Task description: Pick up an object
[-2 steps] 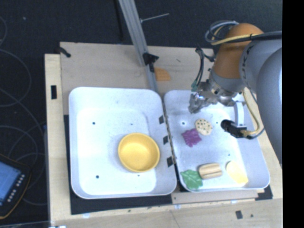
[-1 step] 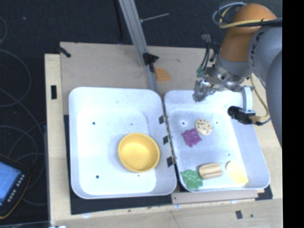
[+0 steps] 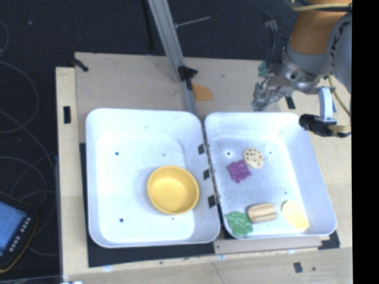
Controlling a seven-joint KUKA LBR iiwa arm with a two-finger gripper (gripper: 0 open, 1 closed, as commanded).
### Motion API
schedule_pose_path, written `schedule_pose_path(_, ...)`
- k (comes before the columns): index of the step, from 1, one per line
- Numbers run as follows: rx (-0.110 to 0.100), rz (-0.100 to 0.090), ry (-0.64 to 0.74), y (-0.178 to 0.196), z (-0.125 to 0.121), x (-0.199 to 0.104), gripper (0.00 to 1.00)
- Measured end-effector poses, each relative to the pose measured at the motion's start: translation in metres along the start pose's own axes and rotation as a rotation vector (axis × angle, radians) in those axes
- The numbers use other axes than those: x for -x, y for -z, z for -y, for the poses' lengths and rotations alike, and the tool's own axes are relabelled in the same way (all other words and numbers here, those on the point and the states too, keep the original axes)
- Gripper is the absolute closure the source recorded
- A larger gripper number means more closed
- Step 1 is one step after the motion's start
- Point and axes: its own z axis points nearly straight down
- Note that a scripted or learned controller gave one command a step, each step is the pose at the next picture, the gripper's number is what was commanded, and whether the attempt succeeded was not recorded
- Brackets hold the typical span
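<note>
The worktop [image 3: 130,78] is a pale, tan-coloured board with a dark mat [image 3: 148,253] showing under the front edges of the bins. Two shallow white bins rest directly on it, side by side and touching along their inner edges. The left bin [image 3: 106,135] occupies the 9 o'clock half of the worktop; the right bin [image 3: 308,176] occupies the 3 o'clock half. A slanted grey metal rail [image 3: 169,37] meets the worktop at 12 o'clock, just behind the joint between the bins. A small orange patch [image 3: 202,92] lies on the bare board beside the foot of the rail.
</note>
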Motion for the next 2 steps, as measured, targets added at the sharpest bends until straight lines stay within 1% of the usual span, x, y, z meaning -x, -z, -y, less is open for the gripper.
schedule_pose_path(1,-0.008,-0.001,0.0,0.002,0.004,-0.043,1.0)
schedule_pose_path(2,-0.009,0.0,0.0,0.001,0.009,-0.086,1.0)
